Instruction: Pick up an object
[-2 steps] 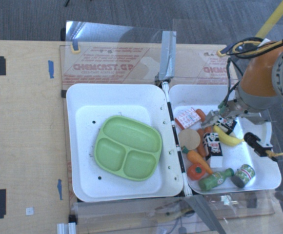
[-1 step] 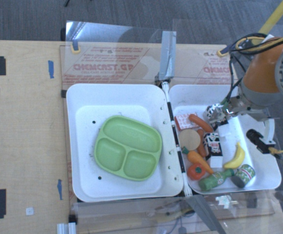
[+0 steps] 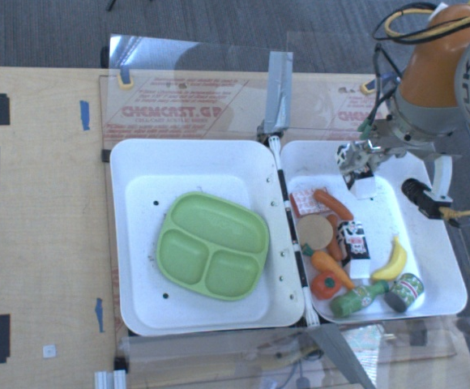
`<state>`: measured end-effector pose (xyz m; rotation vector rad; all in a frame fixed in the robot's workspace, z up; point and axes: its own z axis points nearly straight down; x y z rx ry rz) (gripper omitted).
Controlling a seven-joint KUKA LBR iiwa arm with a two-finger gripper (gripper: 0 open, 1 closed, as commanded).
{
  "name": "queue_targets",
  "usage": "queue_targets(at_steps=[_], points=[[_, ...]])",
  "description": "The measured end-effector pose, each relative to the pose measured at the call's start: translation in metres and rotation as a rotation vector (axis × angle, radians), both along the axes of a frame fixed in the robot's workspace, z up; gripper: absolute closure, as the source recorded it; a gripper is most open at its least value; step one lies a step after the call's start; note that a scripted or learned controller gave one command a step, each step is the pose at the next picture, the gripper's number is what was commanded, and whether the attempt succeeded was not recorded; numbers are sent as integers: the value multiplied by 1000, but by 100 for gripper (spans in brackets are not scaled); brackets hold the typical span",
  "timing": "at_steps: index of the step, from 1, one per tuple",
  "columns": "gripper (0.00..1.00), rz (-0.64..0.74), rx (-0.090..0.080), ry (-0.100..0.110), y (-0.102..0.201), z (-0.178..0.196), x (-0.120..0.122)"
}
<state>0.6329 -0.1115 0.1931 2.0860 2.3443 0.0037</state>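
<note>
grey arm with an orange band (image 3: 442, 51) reaches in from the right edge and hangs over the back of the right bin (image 3: 454, 286). gripper (image 3: 363, 177) sits above the bin's rear left part, just behind the cluster of toy food; whether its jaws are open or closed cannot be told from this slanted view, and nothing can be made out between them. a black cylindrical part on the wrist (image 3: 420, 194) juts out to the right of it, over the bin's far side.

the things to pick lie in the right bin, crowded toward its left and front. a red packet (image 3: 305, 202) lies nearest the divider, with an orange sausage-like piece (image 3: 335, 205) just beside it. a round tan disc (image 3: 315, 232) rests in front of those, touching a small black-and-white carton (image 3: 355, 240). an orange carrot (image 3: 331, 269) lies in front of the disc, and a red tomato-like piece (image 3: 325, 285) is right by it. a green bottle (image 3: 353, 300) lies along the front wall, near a small can (image 3: 404, 291) lying on its side. a yellow banana (image 3: 392, 260) curves just behind the can.

the left bin (image 3: 130, 217) holds a light green divided plate (image 3: 212, 245) with three compartments, set near its middle and turned at a slight angle.
</note>
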Motion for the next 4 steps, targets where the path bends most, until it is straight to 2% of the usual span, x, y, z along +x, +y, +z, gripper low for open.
queue_targets(at_steps=[1,2,3,4], points=[[0,-1,0,2,0,-1,-1],[0,26,-2,0,-33,-106,11],[100,28,-3,-15,-33,-86,16],[100,37,0,0,25,30,21]])
